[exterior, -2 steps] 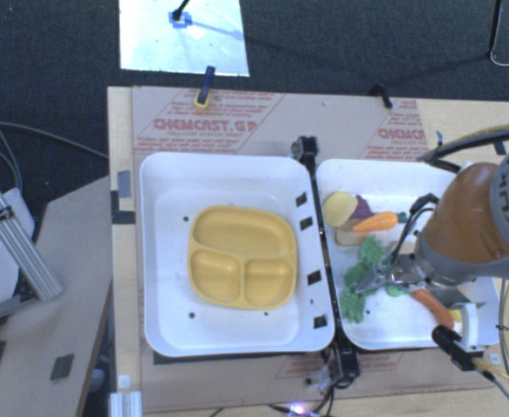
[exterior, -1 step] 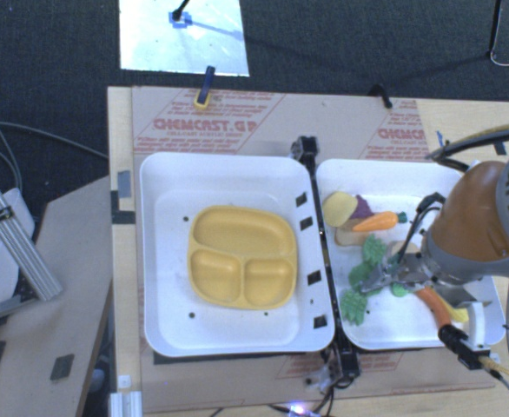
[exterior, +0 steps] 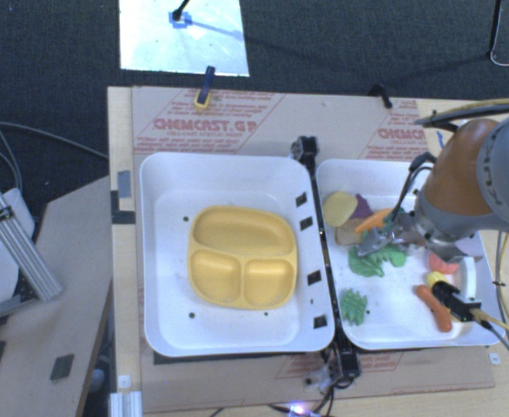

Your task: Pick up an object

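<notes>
In the right shallow white bin (exterior: 385,333), the grey gripper (exterior: 381,237) hangs directly over the leafy green plastic piece (exterior: 374,260); whether its jaws are spread cannot be told.

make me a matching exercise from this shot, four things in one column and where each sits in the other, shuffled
Things:
1. yellow divided tray
2. small green piece
3. orange carrot-like piece
4. tool

Places:
A. near the front edge of the right bin, towards its left side
B. over the leafy green item in the middle of the right bin
C. in the middle of the left bin
D. near the front right corner of the right bin

Pairs: 1-C, 2-A, 3-D, 4-B
</notes>
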Available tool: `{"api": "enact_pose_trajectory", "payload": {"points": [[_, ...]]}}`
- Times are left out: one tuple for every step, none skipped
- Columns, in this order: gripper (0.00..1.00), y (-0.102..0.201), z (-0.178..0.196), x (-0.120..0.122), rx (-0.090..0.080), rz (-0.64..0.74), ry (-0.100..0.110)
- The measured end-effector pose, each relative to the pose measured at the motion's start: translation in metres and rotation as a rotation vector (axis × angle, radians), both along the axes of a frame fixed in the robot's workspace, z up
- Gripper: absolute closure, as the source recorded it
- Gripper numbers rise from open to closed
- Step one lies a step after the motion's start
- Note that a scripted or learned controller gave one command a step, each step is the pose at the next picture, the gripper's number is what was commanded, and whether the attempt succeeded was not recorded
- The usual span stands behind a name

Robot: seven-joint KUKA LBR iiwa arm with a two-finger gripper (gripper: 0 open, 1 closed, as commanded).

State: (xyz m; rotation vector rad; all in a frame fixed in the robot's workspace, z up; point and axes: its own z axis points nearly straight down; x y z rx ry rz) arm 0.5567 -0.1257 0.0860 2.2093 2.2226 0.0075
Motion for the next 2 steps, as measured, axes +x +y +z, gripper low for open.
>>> {"api": "enact_pose_trajectory", "payload": {"points": [[1.0,-0.001,0.013,-0.001,-0.001,-0.002,-0.003],[1.0,0.08,0.105,0.047,0.004,0.007,-0.004]]}}
